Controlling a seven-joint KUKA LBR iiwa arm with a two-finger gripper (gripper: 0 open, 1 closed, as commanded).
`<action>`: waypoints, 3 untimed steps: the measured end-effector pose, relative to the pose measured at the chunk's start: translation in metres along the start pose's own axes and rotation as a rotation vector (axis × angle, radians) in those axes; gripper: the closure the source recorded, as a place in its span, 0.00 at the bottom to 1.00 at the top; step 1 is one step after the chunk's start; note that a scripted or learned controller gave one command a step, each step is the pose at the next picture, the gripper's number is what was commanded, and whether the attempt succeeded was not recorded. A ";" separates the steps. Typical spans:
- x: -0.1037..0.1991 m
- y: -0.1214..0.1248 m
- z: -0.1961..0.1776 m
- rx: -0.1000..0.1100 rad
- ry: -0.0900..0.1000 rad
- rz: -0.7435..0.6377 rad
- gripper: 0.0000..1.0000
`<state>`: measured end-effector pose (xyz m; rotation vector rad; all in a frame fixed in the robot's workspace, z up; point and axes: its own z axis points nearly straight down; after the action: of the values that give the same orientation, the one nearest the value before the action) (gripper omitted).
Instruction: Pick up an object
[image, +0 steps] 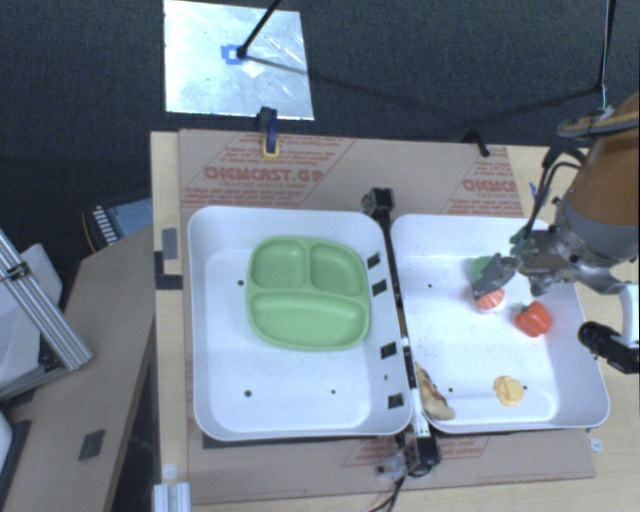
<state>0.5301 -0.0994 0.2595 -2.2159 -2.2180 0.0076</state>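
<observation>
**Claw low over the right bin**

We see the claw (497, 272) down in the right bin (440, 250), at a small green and pink object (488, 294); we cannot tell its grip. An orange piece (533, 319) lies just beside, a yellow piece (509, 390) nearer the front. A green divided plate (306, 293) sits in the left bin (215, 330).
</observation>
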 end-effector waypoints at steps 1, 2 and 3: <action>0.000 0.002 -0.005 -0.010 -0.001 -0.002 0.00; -0.006 0.004 0.039 -0.007 -0.001 0.000 0.00; -0.005 0.007 0.102 -0.004 0.000 0.000 0.00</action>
<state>0.5362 -0.1045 0.1575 -2.2179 -2.2206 0.0031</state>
